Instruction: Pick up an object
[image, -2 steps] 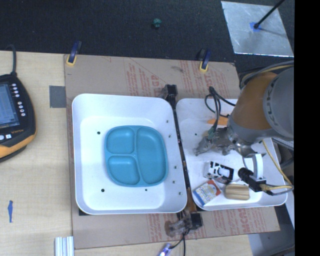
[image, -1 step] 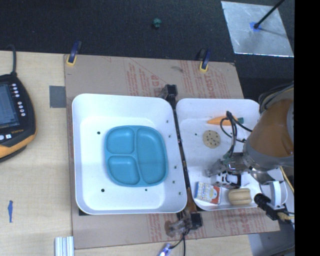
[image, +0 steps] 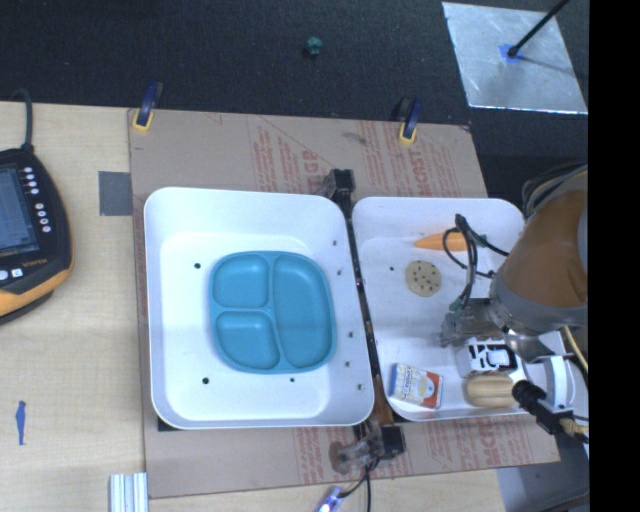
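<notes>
Four candidate objects lie in the right bin (image: 380, 215), and we list them outward from the gripper (image: 462, 325). Nearest: a tan cylinder (image: 489, 390), long axis running left-right, just toward the bin's near wall from the gripper. Beside it, leftward, a small white carton (image: 415, 385) in the near-left corner. Toward the far wall: a round cookie (image: 423, 277), up-left of the gripper, then an orange carrot (image: 441, 240). We cannot tell how the gripper is set; nothing shows in its grasp. Left bin (image: 160, 215): one blue divided plate (image: 271, 310). Both bins rest on the counter (image: 90, 400).
</notes>
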